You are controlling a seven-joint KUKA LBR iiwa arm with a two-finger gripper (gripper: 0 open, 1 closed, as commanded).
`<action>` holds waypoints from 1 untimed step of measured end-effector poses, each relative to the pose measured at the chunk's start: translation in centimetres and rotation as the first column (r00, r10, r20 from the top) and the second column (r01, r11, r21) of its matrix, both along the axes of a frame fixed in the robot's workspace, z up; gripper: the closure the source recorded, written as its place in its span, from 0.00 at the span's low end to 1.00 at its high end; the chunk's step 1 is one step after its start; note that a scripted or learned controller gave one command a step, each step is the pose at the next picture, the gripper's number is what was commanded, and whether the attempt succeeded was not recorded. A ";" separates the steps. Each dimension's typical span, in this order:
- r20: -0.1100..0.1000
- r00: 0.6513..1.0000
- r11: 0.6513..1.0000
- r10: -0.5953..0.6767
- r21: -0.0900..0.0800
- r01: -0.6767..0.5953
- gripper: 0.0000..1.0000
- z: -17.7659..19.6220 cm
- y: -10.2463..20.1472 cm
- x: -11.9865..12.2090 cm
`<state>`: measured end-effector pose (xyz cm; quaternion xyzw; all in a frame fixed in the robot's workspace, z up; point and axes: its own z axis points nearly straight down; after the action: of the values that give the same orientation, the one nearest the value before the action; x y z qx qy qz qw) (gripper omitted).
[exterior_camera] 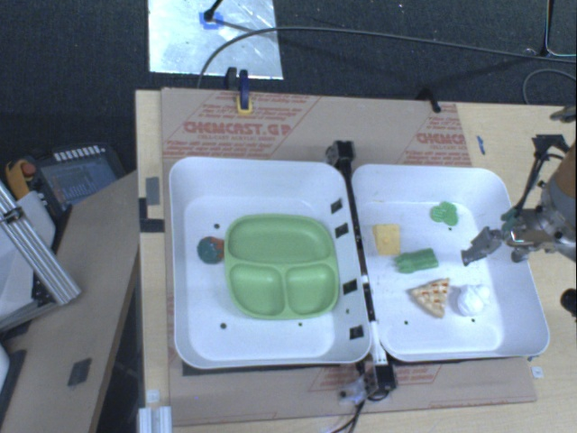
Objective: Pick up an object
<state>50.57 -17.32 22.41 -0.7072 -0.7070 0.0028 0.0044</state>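
Beyond frame edge, arm [550, 228] cut off.

Sat on bench: brown cardboard sheet [297, 120] printed in red under two white bins; left bin [194, 242], right bin [505, 332] side by side; black clips [343, 233] along shared edge; yellow clamp [243, 93] at cardboard's far edge; silver foil square [176, 25] on dark floor beyond; handheld pendant [72, 179] at left; aluminium rail [36, 251] just beside it.

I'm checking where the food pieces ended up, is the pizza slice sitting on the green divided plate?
No, the pizza slice lies in the right bin, while the green divided plate sits in the left bin.
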 end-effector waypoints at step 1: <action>0.012 1.000 1.000 0.004 -0.003 -0.004 0.00 0.6 0.0 0.3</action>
<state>50.85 -17.27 23.01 -0.7060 -0.7082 -0.0003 -0.0006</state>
